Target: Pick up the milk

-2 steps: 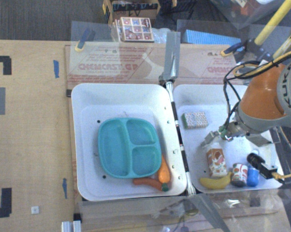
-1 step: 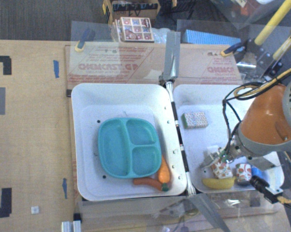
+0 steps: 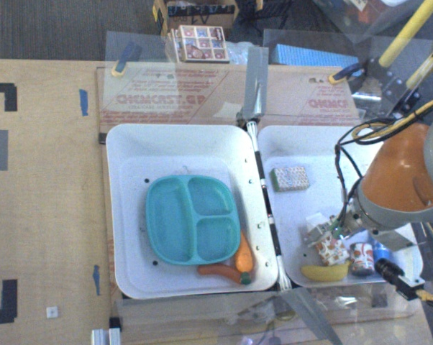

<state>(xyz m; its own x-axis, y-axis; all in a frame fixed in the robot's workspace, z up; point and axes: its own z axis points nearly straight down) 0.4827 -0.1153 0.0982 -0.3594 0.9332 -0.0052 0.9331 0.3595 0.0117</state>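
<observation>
I counted two white bins (image 3: 180, 139); one teal divided plate (image 3: 193, 220); one carrot (image 3: 245, 254); one red chilli (image 3: 222, 272); one banana (image 3: 324, 272); one milk carton (image 3: 331, 250); one can (image 3: 362, 259); one speckled sponge (image 3: 290, 178).

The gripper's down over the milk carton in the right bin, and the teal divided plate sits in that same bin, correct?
Not quite. The camera view shows the teal divided plate in the left bin. The gripper is over the milk carton in the right bin.
</observation>
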